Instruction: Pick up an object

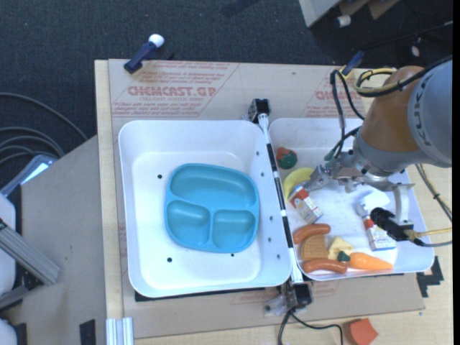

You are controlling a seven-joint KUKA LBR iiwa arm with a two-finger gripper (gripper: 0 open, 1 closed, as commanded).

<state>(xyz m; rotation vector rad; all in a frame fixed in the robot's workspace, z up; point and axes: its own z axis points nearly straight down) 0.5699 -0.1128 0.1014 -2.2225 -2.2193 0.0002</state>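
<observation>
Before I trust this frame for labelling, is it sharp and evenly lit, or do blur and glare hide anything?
Camera view: evenly lit, soft shadows only; the blue tray and left bin read crisp; the right bin is bright white but not blown out; small food items such as the carrot look slightly soft; the arm covers part of that bin.

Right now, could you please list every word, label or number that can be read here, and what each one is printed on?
"CHEMCAST GP", in red, on the brown protective sheet under the bins, left of centre.
A second red print of the same kind on the sheet at upper right: partly hidden, unreadable.
Finer red lines beneath the brand name: too small.
Labels on the two small bottles: blurred, unreadable.
</observation>
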